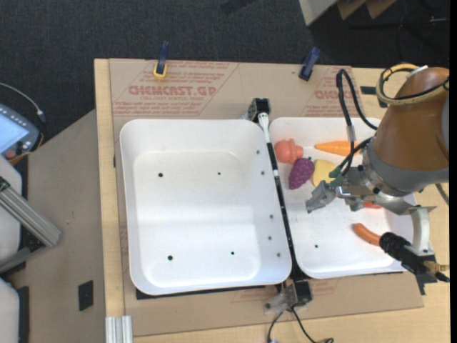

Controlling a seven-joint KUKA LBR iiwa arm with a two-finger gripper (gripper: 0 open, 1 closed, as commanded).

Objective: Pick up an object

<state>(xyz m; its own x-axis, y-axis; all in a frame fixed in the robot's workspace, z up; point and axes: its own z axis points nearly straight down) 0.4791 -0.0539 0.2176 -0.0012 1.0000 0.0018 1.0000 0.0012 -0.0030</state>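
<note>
Purple grapes (300,172) lie just up-left of the jaws (319,197), untouched

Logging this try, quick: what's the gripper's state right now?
Gripper: cannot be told; it hangs over the right bin beside the purple grapes, nothing visibly held.

- Arm (414,131) enters from the right, orange band uppermost, wrist bent downward.
- Gripper (319,197) points left and low; finger state unreadable.
</note>
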